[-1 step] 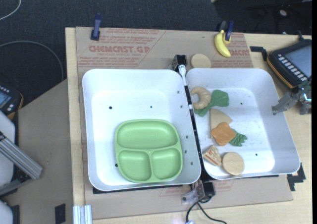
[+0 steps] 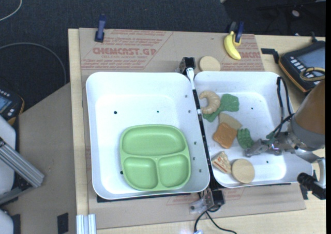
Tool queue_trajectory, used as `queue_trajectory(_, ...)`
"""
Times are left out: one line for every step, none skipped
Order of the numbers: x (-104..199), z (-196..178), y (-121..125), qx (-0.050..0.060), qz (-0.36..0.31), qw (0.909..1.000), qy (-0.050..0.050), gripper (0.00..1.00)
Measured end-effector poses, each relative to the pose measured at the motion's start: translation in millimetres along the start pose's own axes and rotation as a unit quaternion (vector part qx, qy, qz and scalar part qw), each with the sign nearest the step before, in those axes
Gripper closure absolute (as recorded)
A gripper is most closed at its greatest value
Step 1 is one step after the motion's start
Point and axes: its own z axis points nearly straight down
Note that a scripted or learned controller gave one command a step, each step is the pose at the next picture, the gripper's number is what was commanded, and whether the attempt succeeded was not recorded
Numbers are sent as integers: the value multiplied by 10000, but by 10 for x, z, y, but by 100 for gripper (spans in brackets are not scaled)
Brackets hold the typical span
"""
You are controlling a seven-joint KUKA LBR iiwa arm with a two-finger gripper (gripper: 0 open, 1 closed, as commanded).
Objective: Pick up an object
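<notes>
Camera view, looking down on the bench: I saw the candidate objects gathered in the right bin [image 2: 258,85]. A small dark green piece [image 2: 243,137] lay near the bin's middle, and the gripper [image 2: 257,148] sat low just to its right, fingertips pointing left toward it. I could not tell how far the jaws stood apart, nor whether they had hold of anything; nothing showed clearly between them. Touching the green piece on its left was an orange-brown toast-like slab [image 2: 225,134], with a tan block [image 2: 230,120] just above it. Higher up lay a beige ring-shaped item [image 2: 210,101] against a larger green leafy piece [image 2: 225,105]. Toward the near edge sat a sandwich wedge [image 2: 221,162] and beside it a round tan disc [image 2: 242,170]. The arm [image 2: 313,119] entered from the right, its orange band above the wrist. The left bin [image 2: 103,124] held a pale green divided plate [image 2: 154,156] with three compartments. Behind the bins, the brown board [image 2: 129,49] carried red lettering that I read as "CHEMCAST G.P", smaller lines being illegible. A yellow banana [image 2: 231,46] and a round beige disc [image 2: 209,63] rested on that board, and a blue clamp [image 2: 100,28] gripped its far edge.
</notes>
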Motion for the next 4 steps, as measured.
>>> queue_trajectory(-174, -71, 43, -3, -62, 9999, 99, 0)
queue_trajectory(488, -82, 869, -76, -62, 9999, -21, 0)
queue_trajectory(422, -191, 832, -68, -11, 10000, -37, 100)
queue_trajectory(1388, -1121, 373, -67, -51, 10000, -7, 100)
